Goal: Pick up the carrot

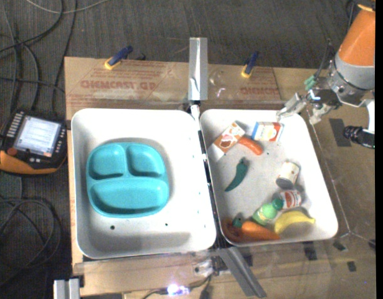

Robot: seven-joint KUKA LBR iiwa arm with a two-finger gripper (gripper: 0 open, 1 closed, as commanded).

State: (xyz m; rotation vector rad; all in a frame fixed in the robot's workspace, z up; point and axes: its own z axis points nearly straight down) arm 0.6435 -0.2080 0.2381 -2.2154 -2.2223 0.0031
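Seen from above at a slant, a counter (79,80) carries two shallow white bins side by side. The left bin (79,229) holds a turquoise divided plate (129,179) with three sections. The right bin (322,185) holds a scatter of toy groceries. The carrot (255,230), orange with a green top, lies along the near edge of the right bin, pointing right, with its tip touching a yellow banana (294,220) and a green bottle (266,213) just behind it. Farther back in the same bin are two small cans (289,174), a dark green pepper (237,174) near the middle, an orange-red sausage shape (250,146), and two small boxes (229,136) near the far edge. The grey arm with its orange band (359,39) comes in from the upper right. Its gripper (297,108) hovers over the far right corner of the right bin, just beyond the small boxes, its fingers slightly apart and nothing between them. The carrot is well apart from the gripper, at the opposite, near end of the bin. A handheld control screen (30,141) rests on the floor to the left of the counter.
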